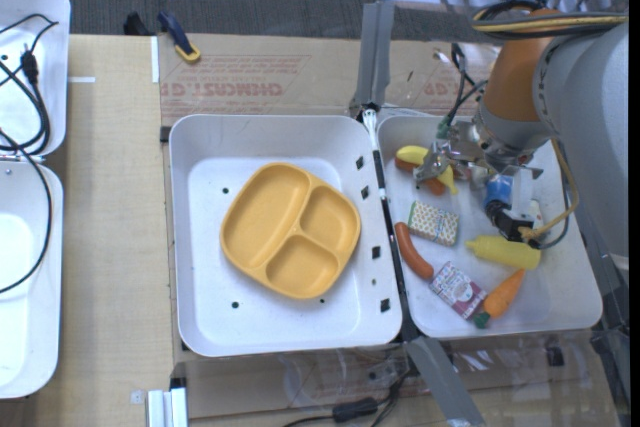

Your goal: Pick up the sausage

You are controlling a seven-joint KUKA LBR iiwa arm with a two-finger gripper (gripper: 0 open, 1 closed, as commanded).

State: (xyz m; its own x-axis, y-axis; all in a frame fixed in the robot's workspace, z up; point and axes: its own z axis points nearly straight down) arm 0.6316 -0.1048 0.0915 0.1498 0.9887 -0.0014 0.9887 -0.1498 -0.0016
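Note:
The sausage [413,250] is a reddish-orange link lying at a slant along the left wall of the right bin [560,315], near the middle of that wall. My gripper [440,167] hangs low over the back left part of the same bin, above and a little to the right of the sausage, well apart from it. Right under the gripper lie a yellow piece [411,155] and a small orange-red piece [433,184]. The grey arm with its orange band [515,80] covers the bin's back right corner.
In the right bin also lie a dotted pale packet [434,222], a yellow bottle [505,252], a carrot [503,295], a pink packet [457,288] and a blue item [497,195]. The left bin [200,315] holds a yellow divided plate [290,230].

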